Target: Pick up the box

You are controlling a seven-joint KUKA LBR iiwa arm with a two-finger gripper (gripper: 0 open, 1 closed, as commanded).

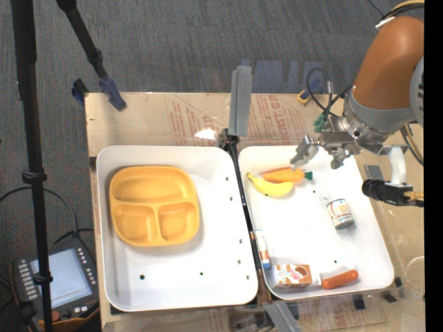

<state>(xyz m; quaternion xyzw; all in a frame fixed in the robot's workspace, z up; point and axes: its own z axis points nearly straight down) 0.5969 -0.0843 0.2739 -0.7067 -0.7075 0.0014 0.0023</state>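
Nearest me, along the right bin's (374,216) front wall, I see the box (293,275) lying flat, with a small sausage (340,279) just beside it and a thin tube (264,252) against the left wall. Further in, a can (340,213) lies on its side. Beyond that, a banana (271,186) touches a carrot (284,175). The hand (320,151) hangs over the bin's far edge, well apart from the box, its fingers spread with nothing between them. The left bin (131,289) holds a yellow divided plate (155,205). The cardboard-covered bench (180,116) stands on dark carpet (173,33).
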